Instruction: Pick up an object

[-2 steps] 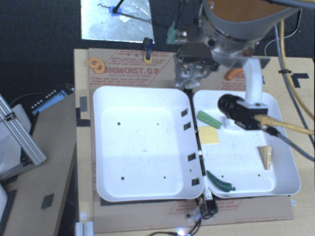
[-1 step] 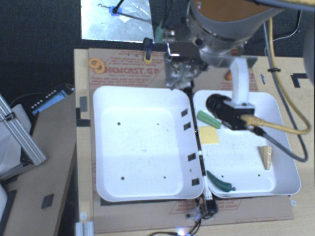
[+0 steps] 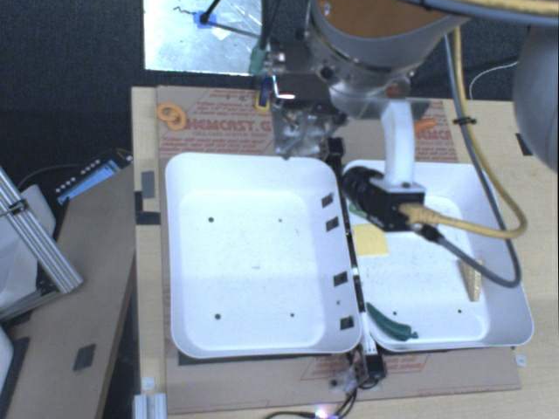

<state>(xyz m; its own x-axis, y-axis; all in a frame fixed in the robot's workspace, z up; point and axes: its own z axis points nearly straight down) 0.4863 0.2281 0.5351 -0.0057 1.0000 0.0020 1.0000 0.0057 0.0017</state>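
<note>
The right bin (image 3: pixel 507 308) holds a flat yellow square (image 3: pixel 372 239), a green curved piece (image 3: pixel 390 320) near its front left corner and a pale wooden stick (image 3: pixel 471 279) on its right side. The arm's wide orange-banded wrist hangs over the far edge of the bins. Its gripper (image 3: pixel 299 138) shows as a metallic cluster above the far right corner of the left bin (image 3: pixel 253 234), away from the objects. I see nothing held in it.
A white post (image 3: pixel 398 151) and a black fitting (image 3: pixel 381 199) with a yellow hose (image 3: pixel 472 227) reach over the right bin's far left part. An orange ring (image 3: pixel 171 115) lies on the cardboard behind the left bin. Black clips (image 3: pixel 341 278) join the bins.
</note>
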